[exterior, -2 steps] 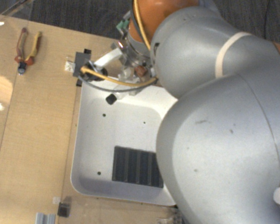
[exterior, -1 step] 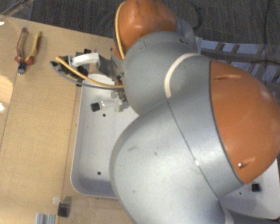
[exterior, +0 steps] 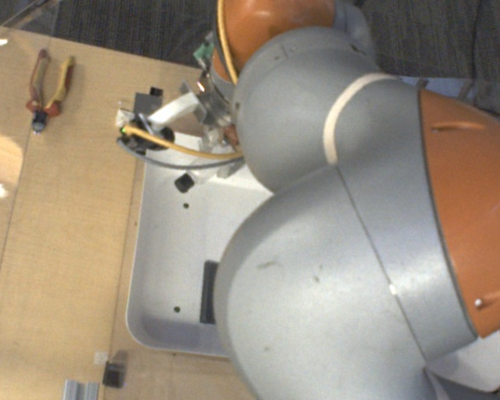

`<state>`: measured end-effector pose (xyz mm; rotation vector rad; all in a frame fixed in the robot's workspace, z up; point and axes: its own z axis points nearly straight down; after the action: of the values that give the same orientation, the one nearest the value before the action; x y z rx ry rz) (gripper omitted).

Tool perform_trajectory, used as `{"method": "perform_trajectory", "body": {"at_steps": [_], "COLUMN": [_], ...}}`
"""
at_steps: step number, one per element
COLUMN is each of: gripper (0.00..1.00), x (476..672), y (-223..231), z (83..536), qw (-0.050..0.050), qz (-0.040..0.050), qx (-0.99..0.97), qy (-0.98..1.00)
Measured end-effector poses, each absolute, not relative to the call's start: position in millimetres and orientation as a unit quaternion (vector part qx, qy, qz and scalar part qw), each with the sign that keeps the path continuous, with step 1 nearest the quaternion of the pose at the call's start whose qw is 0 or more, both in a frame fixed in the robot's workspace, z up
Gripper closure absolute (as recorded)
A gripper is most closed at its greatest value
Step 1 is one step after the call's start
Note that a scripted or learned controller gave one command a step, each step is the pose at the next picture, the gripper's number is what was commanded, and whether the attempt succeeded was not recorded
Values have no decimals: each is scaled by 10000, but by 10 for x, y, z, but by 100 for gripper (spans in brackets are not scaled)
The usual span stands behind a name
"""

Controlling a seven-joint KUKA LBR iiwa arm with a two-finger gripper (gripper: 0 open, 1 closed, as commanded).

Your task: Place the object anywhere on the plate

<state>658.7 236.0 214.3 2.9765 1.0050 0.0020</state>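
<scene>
Gripper (exterior: 212,113) at bin's (exterior: 148,320) far edge; dark bar (exterior: 208,291) near bin's front, long axis toward gripper. Grip state: cannot tell.

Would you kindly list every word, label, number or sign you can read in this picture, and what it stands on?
None: no word, number or sign can be read here.
The arm, the white bin and the pliers on the bench show no lettering; any marking on them is too small or blurred to tell.
</scene>
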Motion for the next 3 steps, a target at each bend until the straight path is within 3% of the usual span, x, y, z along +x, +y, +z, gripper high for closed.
{"method": "perform_trajectory", "body": {"at_steps": [2, 3], "gripper": [100, 100], "x": [6579, 6620], "y": [2400, 2316], "z": [2346, 975], "qw": [8, -12], "qz": [2, 8], "qx": [9445, 9896], "qy": [3285, 1442]}}
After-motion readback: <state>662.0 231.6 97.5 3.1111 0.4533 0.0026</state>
